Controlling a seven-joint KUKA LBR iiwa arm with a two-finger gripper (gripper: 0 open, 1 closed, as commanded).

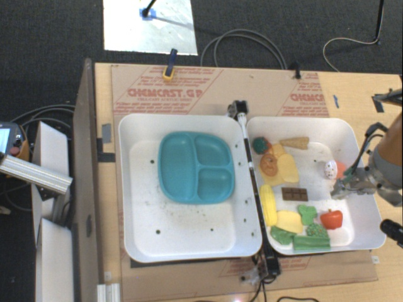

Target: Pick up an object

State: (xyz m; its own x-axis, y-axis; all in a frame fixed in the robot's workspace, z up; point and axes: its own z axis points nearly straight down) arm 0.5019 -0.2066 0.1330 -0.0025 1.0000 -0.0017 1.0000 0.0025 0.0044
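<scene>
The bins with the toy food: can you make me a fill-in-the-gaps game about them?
1. The teal plate lies in the ___ bin.
2. The toy food is piled in the ___ bin.
3. The corn cob is coloured ___.
4. The tomato is coloured ___.

Missing words: left; right; yellow; red.

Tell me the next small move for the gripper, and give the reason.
Probably shift a little toward the bench's front edge and lower over the red tomato-like toy. The gripper hangs over the right bin with nothing seen between its fingers, and that toy lies closest, with some bare floor beside it.
</scene>
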